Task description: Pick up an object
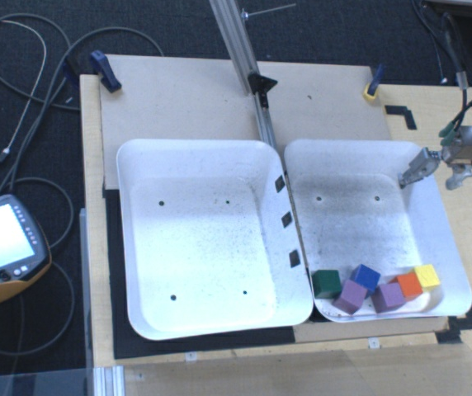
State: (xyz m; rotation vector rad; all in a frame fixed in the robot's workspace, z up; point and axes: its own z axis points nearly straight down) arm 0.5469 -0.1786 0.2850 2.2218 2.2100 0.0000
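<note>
Camera view: gripper [422,167] at right edge, over right bin [434,213] rim, grip state cannot tell. Blocks [372,285] clustered lower right, well apart, untouched. Pick not begun.

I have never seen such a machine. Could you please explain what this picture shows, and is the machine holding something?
One camera above a bench looks down at a slant. Two shallow white bins sit side by side: the left bin and the right bin. A robot arm reaches in from the right; its pincer is over the right bin's upper right rim, and I see nothing between its fingers. Along that bin's near edge lie small blocks: green, blue, two purple, orange and yellow. A handheld screen lies on the floor at left.
</note>
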